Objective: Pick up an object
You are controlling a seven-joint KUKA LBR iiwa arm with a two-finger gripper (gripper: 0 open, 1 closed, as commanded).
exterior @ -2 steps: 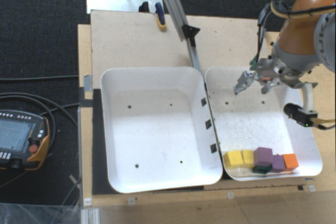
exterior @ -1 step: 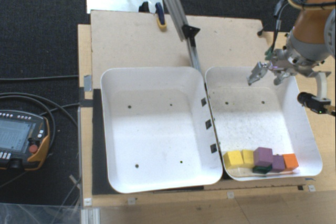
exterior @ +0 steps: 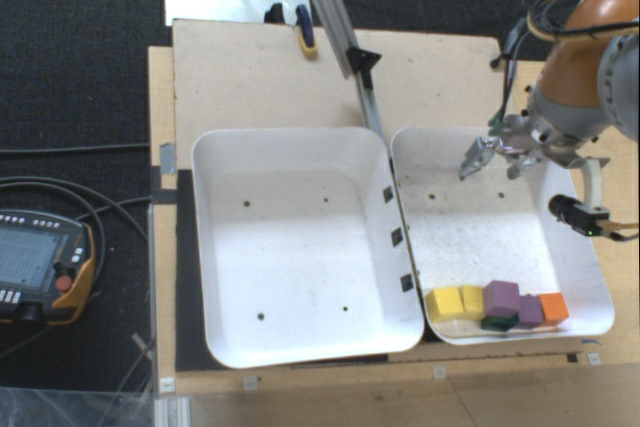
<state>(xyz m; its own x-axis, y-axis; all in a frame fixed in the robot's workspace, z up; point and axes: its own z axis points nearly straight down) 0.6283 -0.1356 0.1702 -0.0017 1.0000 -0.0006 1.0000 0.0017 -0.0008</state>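
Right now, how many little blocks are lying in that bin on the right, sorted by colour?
Yellow blocks: 2
Purple blocks: 2
Orange block: 1
Dark green block: 1
Total: 6, all bunched along the near wall of the right bin.

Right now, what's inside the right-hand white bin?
In the right bin, blocks huddle along its near edge: two yellow blocks, two purple blocks, an orange block and a dark green block, partly covered by a purple one. The gripper hangs over the far end.
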